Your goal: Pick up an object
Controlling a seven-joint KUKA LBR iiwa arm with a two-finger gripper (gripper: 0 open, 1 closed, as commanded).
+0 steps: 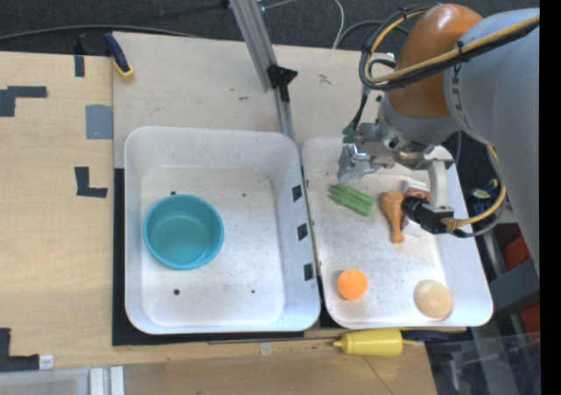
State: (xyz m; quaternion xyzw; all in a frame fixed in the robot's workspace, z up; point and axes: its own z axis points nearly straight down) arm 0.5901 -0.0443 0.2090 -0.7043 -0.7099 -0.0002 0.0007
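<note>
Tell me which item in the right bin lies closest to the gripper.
The ridged green vegetable piece, just below the gripper. The orange ball and cream ball sit at the bin's near edge.

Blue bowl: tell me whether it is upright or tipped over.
Upright. The blue bowl stands in the left bin with its round rim facing up and its inside showing.
</note>
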